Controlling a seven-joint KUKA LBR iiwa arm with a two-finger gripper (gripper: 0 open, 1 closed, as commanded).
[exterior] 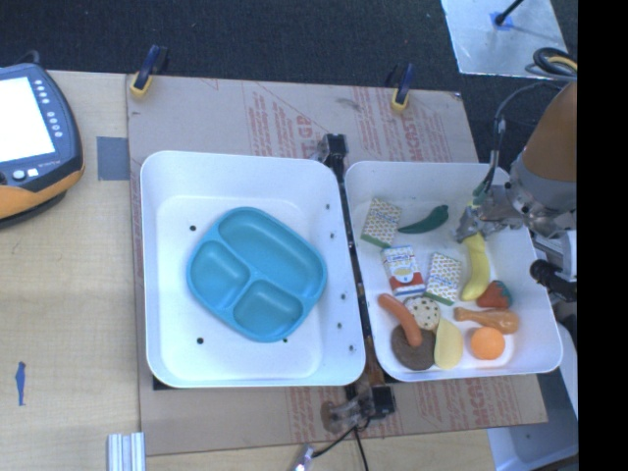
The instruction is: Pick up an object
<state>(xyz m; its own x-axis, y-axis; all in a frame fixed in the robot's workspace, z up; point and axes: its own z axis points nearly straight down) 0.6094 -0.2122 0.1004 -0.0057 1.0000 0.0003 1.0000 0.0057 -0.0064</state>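
Two shallow white plastic bins sit side by side on a tan cardboard-covered tabletop [294, 116]. The left bin [157, 263] contains a blue plastic plate with three compartments [257, 274], lying flat near the middle of the bin.

The right bin [549, 356] holds a cluster of small toy food items. Along its far side lie a patterned green-and-white packet [381, 222] and a dark green pepper-shaped piece [424, 221], near each other. Toward the centre rest a small red-and-white carton [402, 269] and a second patterned packet [444, 277], side by side. A yellow plastic banana [476, 268] lies just right of them, with a red-and-green strawberry-like piece [497, 292] beside its lower end. Nearer the front edge are an orange-red sausage [401, 319], a speckled cookie-like disc [425, 311], a dark brown round piece [411, 351], a pale yellow wedge [447, 344], an orange ball-shaped fruit [488, 343] and an orange-brown drumstick [488, 317].

The grey arm with its orange band [551, 135] enters from the right. Its end effector [471, 226] hangs over the right bin, just above the top end of the banana and close to the green pepper piece. Whether it is released or clenched cannot be told; no item is visibly between its tips.

A grey handheld control pendant with a bright screen [29, 130] lies at the left of the tabletop.
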